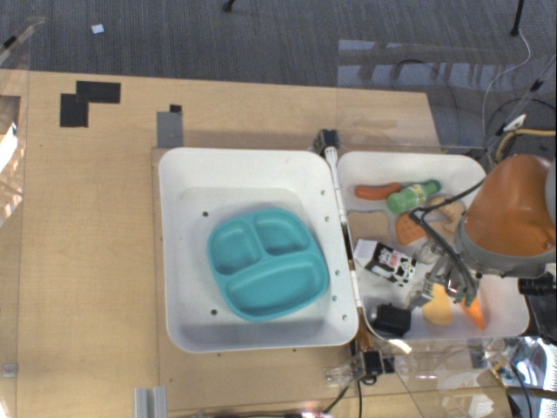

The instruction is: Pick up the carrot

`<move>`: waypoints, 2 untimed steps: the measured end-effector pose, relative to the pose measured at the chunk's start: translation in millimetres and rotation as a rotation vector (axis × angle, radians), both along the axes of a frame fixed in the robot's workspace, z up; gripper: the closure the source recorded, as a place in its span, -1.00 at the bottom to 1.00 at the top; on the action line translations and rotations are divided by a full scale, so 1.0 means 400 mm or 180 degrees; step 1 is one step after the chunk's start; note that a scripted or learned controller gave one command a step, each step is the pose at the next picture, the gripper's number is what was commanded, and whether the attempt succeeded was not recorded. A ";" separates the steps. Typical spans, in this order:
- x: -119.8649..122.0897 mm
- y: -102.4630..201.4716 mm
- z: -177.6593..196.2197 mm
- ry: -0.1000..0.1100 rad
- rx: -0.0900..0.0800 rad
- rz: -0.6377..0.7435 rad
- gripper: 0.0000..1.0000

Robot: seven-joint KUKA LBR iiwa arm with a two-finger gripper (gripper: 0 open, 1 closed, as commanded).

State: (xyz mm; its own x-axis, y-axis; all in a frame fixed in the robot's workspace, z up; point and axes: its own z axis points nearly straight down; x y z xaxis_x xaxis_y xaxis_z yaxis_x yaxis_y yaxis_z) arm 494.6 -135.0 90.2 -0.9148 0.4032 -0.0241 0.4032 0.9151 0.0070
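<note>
Camera view: the carrot (473, 313) lies in the right-hand bin (500, 323), near its front wall, just beside a yellow lemon-like fruit (439, 308) and directly under the gripper (454, 287). Whether the gripper is open or closed I cannot tell, because the arm's orange band (515, 200) and grey wrist cover much of it. To do this well, the descent should centre over the carrot and away from the fruit, so that the fruit is not pinched too. Most of the carrot is hidden, showing as a small orange sliver, so its lie is uncertain.
</note>
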 end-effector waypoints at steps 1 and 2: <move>-0.003 -0.042 -0.001 0.0014 -0.0014 0.0862 -1.00; -0.003 -0.054 -0.001 0.0016 -0.0037 0.1991 -1.00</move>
State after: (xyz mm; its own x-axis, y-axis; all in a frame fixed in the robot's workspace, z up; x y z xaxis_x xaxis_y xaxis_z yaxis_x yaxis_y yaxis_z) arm 493.3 -156.5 89.7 -0.9777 -0.2091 -0.0204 -0.2090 0.9779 -0.0049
